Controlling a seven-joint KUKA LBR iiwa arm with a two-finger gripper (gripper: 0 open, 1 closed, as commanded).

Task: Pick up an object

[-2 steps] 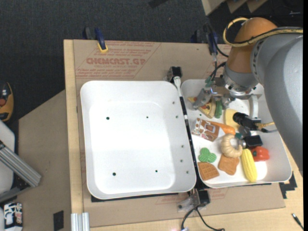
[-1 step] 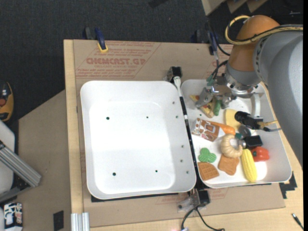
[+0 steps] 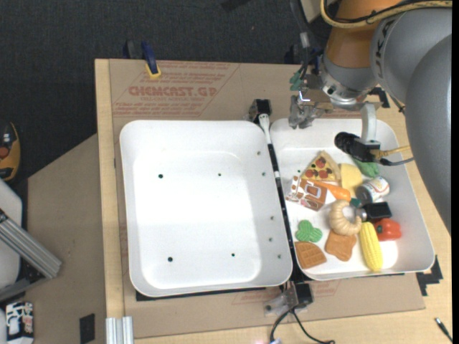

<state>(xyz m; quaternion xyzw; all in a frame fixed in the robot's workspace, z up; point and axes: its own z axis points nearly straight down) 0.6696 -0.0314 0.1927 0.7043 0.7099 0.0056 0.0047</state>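
You have two white bins side by side on a brown board (image 3: 179,84) printed CHEMCAST: the left bin (image 3: 193,213) and the right bin (image 3: 285,153). Every toy lies in the right bin, and you can count thirteen, one of each:

- one pizza slice (image 3: 320,165)
- one gingerbread house (image 3: 307,190)
- one carrot (image 3: 337,191)
- one yellow cheese wedge (image 3: 350,175)
- one small green piece (image 3: 369,168), too hidden to name
- one white-and-silver round piece (image 3: 374,188)
- one black block (image 3: 378,211)
- one red tomato (image 3: 389,228)
- one croissant (image 3: 344,218)
- one corn cob (image 3: 371,246)
- one green leaf-shaped piece (image 3: 308,231)
- one waffle (image 3: 310,255)
- one brown bread slice (image 3: 340,246)

They crowd the middle and near-right part of that bin, many touching their neighbours. The croissant rests against the bread slice and the corn cob lies just beside both.

Your claw (image 3: 304,116) hangs at the far rim of the right bin, near the corner by the divider between the bins. You cannot tell from this angle whether it is open or closed. The pizza slice is the closest toy, lying nearer the camera than the claw and a little to its right in the view, clearly apart from it. The gingerbread house sits just beyond the slice, and the waffle, corn cob and tomato lie well apart from the claw at the bin's near end
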